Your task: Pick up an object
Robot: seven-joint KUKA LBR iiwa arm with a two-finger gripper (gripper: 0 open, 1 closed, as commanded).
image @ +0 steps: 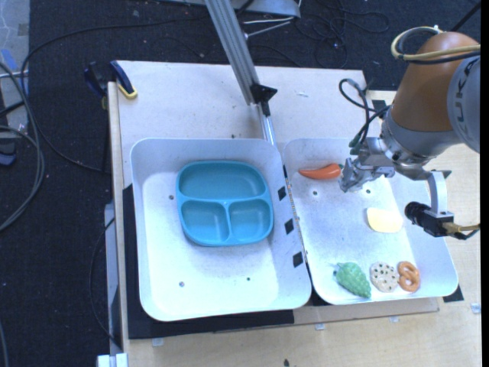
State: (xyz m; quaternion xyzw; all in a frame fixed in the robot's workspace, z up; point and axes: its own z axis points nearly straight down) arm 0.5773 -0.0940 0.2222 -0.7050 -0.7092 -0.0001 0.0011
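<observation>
Your likeliest pick is the orange carrot-shaped toy [321, 172], lying flat near the back-left corner of the right bin [328, 212]. It's long and tapered, bright orange-red, glossy, w/ its thin end pointing left toward the divider between the bins. The gripper [353, 177] sits just beside the toy's right end, low over the bin floor; you can't tell from this angle if it touches the toy, and nothing is seen held.

Other items in the right bin: a pale yellow flat piece [383, 220], roughly round, mid-bin and right of the gripper; along the front edge a green leafy-looking toy [354, 278], a round speckled cookie [383, 276] and a brown pretzel [409, 275], the three in a row, cookie and pretzel just about touching.

The left bin [153, 228] holds a blue divided plate [225, 202] w/ three compartments, one long at the back and two smaller in front.

Surface & room: both bins are white, a bit scuffed, side by side on a light wood bench [191, 98]. A metal pole [233, 37] slants down from the top of the view to the back edge where the bins meet. A yellow-and-black clamp [122, 82] sits at the bench's back-left corner. Beyond the bench you see dark carpet w/ cables [46, 90] running across it. The arm [432, 90] comes in from the right, orange band up top, grey below.
</observation>
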